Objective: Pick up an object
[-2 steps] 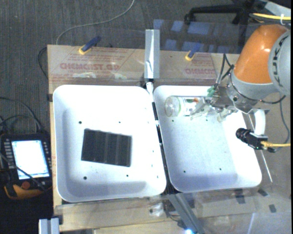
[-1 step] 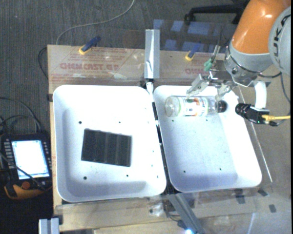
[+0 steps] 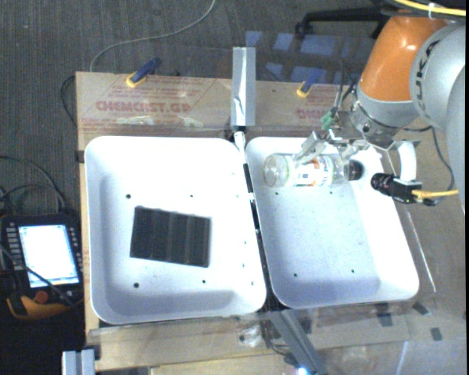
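Observation:
A clear plastic bottle (image 3: 301, 170) with a white label lies on its side near the far edge of the right bin (image 3: 352, 264). Its round base points left and its dark cap points right. My gripper (image 3: 328, 145) sits directly over the middle of the bottle, at or touching its upper side. The grey arm with the orange band (image 3: 395, 57) comes in from the upper right. A flat black rectangular block (image 3: 170, 237) lies in the middle of the left bin (image 3: 117, 170), far from the gripper.
The ridge where the two bins meet (image 3: 252, 209) runs just left of the bottle. A black cable connector (image 3: 392, 184) hangs over the right bin's far right rim. A handheld screen unit (image 3: 39, 256) lies on the floor to the left.

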Controlling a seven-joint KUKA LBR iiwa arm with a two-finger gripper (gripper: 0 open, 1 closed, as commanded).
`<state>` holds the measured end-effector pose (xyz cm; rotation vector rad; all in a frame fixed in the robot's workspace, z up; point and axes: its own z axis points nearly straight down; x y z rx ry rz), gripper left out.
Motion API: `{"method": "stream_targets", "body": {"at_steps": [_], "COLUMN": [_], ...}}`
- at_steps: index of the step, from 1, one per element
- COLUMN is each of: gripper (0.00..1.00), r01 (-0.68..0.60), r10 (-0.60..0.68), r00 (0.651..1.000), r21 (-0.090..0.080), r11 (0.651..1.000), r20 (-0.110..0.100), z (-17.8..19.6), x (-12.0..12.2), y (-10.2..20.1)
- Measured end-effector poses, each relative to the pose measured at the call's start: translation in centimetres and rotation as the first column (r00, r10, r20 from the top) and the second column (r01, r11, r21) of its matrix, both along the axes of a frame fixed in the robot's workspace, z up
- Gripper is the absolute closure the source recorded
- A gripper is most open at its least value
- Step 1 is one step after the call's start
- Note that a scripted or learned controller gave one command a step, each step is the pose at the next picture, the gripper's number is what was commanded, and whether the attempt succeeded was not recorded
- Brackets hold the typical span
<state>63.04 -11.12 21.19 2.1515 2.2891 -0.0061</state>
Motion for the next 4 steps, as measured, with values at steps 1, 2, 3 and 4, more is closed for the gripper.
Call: {"method": "stream_targets", "body": {"at_steps": [1,2,3,4], "gripper": [0.0,0.0,0.0,0.0], "r01": [-0.105,-0.138,-0.31,-0.051], "r10": [0.105,0.138,0.31,0.051], "r00": [0.994,0.99,0.95,0.999], "r21": [0.003,0.003,-0.007,0.003], "r11": [0.994,0.99,0.951,0.999], "r20": [0.004,0.001,0.019,0.003], "z": [-8.1,-9.0,-11.9,-0.9], "x": [1.9,-8.2,-14.0,-14.5], "y": [-0.7,-5.5,-9.1,-7.4]}}
